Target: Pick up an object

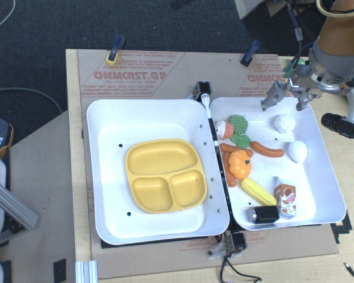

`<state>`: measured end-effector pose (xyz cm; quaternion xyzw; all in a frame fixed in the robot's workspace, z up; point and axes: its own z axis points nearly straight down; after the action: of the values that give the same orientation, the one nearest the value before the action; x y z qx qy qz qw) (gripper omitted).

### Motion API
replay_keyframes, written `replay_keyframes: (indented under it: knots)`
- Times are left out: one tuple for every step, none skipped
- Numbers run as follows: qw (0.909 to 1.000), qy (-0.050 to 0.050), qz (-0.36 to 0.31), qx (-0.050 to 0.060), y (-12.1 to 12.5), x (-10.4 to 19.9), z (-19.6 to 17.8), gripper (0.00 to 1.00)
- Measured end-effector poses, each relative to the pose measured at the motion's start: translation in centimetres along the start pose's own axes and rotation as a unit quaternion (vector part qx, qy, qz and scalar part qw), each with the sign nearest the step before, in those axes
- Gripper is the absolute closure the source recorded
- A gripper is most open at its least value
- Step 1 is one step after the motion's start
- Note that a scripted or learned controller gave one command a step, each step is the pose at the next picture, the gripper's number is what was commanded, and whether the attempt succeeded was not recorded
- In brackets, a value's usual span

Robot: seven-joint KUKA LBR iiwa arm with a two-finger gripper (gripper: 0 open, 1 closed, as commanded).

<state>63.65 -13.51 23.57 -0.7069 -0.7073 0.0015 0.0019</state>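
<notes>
The grey two-finger gripper (pixel 289 96) is seen spread open, nothing between its fingers, above the right white bin (pixel 330 184). Just below it lies a small white crumpled lump (pixel 284 122), judged light and soft, best pinched across its middle.

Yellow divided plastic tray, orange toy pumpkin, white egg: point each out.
Yellow divided plastic tray (pixel 163 158), camera view, large top compartment.
Orange toy pumpkin (pixel 239 165), camera view, its body.
White egg (pixel 297 151), camera view, its centre.
</notes>
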Motion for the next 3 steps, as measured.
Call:
replay_keyframes:
  knots:
    - [1.0000,0.000,0.000,0.001,0.1,-0.1,6.4,0.00]
    - [1.0000,0.001,0.000,0.002,-0.8,0.3,12.4,0.00]
    - [1.0000,0.000,0.001,-0.002,-0.7,0.4,15.1,0.00]
